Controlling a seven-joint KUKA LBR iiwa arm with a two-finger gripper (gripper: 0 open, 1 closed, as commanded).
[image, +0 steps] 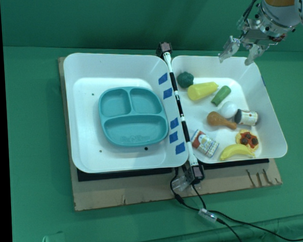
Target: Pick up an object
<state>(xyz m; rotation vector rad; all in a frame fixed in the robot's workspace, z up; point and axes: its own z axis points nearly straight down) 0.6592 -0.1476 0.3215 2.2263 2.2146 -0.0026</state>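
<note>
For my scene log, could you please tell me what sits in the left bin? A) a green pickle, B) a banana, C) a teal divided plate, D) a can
C: the teal divided plate lies alone in the left bin, while the banana and the other food items sit in the right bin.

arm [282, 0]: cut off by top-right edge | can [247, 117]: label too small to read | white ball [228, 109]: partly hidden behind can

No legible text, brand or number is found. The packet [205, 143] and the can [247, 117] carry printed labels, too small to read.
</note>
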